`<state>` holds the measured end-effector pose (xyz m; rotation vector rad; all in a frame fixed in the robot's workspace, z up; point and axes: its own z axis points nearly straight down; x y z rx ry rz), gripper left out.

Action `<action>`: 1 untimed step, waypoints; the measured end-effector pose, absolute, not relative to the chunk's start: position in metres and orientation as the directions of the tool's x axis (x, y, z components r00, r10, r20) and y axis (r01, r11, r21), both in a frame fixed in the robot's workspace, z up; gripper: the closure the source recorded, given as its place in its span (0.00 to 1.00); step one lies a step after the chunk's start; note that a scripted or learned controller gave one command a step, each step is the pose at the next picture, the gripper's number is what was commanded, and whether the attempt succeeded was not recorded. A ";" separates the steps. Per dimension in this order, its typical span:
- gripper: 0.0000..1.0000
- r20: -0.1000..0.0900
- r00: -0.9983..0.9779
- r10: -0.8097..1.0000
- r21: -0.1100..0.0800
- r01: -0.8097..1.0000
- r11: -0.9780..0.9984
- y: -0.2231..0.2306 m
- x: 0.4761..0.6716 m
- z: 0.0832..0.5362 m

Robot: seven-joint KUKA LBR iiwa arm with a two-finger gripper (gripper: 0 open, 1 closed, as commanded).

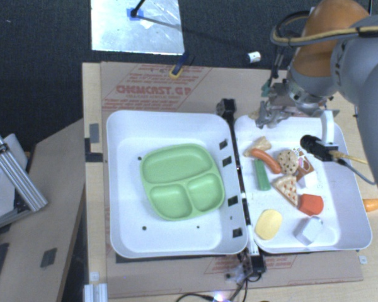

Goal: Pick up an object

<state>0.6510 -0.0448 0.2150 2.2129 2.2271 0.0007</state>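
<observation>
Two white bins sit side by side; we take the right bin [346, 228] as our landmark. Left of it, the other bin [123, 168] holds a green divided tray [179, 181]. Over its far edge hangs the grey arm [359, 49]. Its pincer [271, 115] hovers there; we cannot tell its spread. Inside lie toy foods: a green stick [263, 175], pizza slice [286, 189], yellow piece [268, 224].

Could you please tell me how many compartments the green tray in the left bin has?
3: on the green tray, one large across the far side, two smaller along the near edge, side by side.
</observation>
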 end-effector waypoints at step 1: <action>1.00 -0.001 -0.004 1.000 0.003 1.000 0.004 -0.050 0.655 0.216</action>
